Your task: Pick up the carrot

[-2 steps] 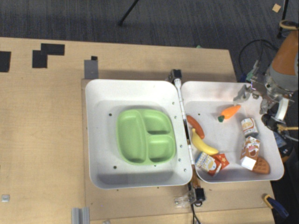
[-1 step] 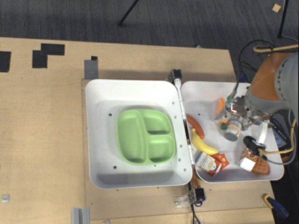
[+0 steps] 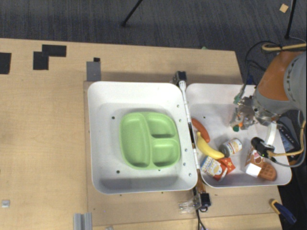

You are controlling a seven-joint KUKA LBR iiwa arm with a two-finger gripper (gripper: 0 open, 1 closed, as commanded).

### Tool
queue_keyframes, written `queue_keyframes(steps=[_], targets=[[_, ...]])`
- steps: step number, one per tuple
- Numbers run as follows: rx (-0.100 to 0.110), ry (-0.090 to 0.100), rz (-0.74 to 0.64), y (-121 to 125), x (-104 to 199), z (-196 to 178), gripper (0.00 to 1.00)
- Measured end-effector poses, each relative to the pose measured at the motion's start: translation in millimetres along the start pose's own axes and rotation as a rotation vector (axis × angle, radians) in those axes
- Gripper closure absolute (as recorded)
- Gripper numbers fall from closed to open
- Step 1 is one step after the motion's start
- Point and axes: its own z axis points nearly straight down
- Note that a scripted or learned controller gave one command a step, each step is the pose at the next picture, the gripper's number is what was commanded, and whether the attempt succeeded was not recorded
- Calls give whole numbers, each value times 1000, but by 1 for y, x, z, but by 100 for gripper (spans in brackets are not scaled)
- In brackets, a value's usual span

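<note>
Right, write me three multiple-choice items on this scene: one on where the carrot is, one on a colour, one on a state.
1. Where does the carrot lie?
A. In the right bin, by its left wall
B. On the green tray
C. On the bench outside both bins

2. What colour is the divided tray in the left bin?
A. Blue
B. Green
C. Red

3. How does the carrot stand to the hand?
A. Clamped in the hand
B. Lifted above the bin
C. Lying in the bin, apart from the hand

Key: 1 A, the carrot rests in the right bin just above the banana. 2 B, the tray is light green. 3 C, bare bin floor shows between carrot and hand.
</note>
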Motion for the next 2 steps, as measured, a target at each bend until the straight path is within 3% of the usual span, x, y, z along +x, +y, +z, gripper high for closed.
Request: queue_keyframes(steps=[1, 2], targets=[[7, -3, 228, -3, 51, -117, 100], [8, -2, 84, -3, 99, -113, 100]])
